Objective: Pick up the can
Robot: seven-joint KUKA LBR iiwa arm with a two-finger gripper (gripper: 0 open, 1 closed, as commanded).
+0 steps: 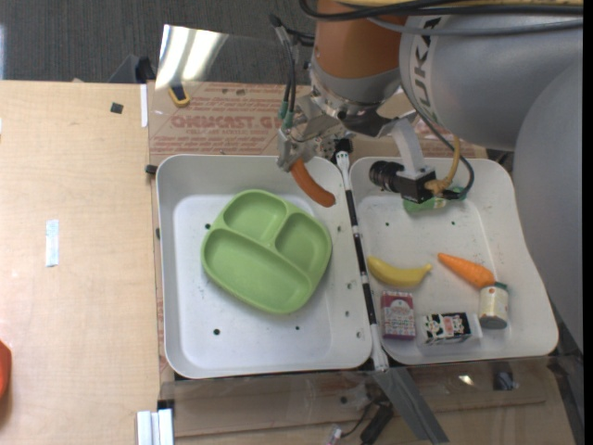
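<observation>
Can (494, 305) lies far from the jaws — arm (389, 35) partly cropped.

You can read red letters "OHUCAST" on the brown cardboard sheet (222, 119) behind the bins, and part of "KUKA" on the grey arm (482, 72).

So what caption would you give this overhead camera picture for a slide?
Robot arm's gripper holds a sausage above the left bin, beside the green plate; the can waits right.
</observation>
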